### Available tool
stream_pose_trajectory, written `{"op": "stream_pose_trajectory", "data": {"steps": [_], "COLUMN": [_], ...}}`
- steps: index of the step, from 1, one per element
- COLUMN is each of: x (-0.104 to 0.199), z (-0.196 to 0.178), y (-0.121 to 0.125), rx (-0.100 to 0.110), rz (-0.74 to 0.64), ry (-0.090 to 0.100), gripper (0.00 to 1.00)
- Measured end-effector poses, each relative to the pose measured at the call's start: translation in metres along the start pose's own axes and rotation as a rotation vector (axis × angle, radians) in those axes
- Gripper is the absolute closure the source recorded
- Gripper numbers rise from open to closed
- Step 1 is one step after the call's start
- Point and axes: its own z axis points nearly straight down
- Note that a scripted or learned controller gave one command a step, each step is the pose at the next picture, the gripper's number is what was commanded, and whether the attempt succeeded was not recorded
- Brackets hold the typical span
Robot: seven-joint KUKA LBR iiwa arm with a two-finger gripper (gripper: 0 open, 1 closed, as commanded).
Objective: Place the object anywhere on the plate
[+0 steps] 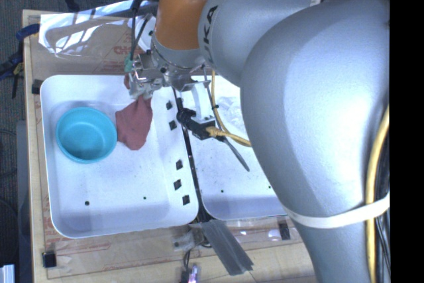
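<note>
Arm (291, 76) covers most of the right bin (232, 202). Left bin (106, 209) holds blue plate (86, 134); reddish-brown cloth (135, 122) lies or hangs just right of it, long axis running up to gripper (140, 81). Grip state unreadable, cloth top meets the gripper. Plate is left, path clear.

Bulky grey arm (311, 96) — orange band (185, 6) above wrist (black lettering), yellow cable (228, 136), white strap (344, 214).

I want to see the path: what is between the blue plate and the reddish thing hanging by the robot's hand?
Just bare white floor of the left bin, seen in the camera view. The blue plate and reddish object are nearly side by side.
</note>
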Motion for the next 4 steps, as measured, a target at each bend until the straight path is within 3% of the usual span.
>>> {"op": "stream_pose_trajectory", "data": {"steps": [1,2,3,4], "x": [0.047,0.100,0.104,0.104], "z": [0.009,0.021,0.006,0.006], "y": [0.008,-0.024,0.023,0.023], "rx": [-0.001,0.003,-0.001,0.000], "rz": [0.025,0.016,-0.075,-0.076], "ry": [-0.001,-0.001,0.000,0.000], "gripper": [1.00,1.00,1.00,0.00]}}
